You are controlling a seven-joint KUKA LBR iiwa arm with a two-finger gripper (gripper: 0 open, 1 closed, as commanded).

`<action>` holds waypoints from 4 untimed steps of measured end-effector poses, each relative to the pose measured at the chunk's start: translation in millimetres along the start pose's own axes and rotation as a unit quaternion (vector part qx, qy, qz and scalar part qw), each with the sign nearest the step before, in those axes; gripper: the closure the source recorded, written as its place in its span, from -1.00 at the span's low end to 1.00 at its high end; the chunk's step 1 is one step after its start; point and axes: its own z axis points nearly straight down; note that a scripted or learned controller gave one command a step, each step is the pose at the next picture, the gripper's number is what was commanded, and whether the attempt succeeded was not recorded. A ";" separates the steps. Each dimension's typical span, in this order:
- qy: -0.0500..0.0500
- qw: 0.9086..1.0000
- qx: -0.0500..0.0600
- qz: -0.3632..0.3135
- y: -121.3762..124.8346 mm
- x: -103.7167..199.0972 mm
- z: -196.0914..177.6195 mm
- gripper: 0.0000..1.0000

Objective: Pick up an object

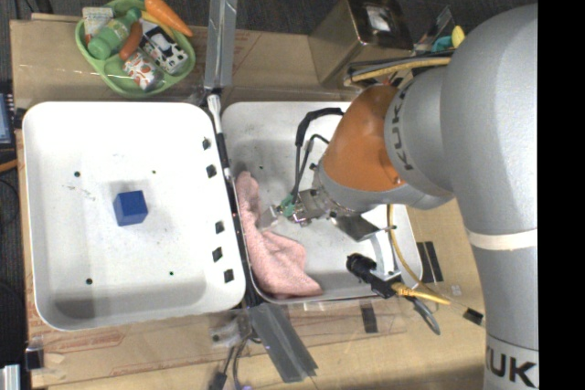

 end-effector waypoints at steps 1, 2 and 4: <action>0.000 1.000 -0.001 -0.009 -40.9 6.6 0.0 -1.00; 0.001 0.989 0.001 0.148 0.6 -2.6 0.5 -1.00; 0.002 1.000 0.000 0.018 -11.2 -13.5 0.4 -1.00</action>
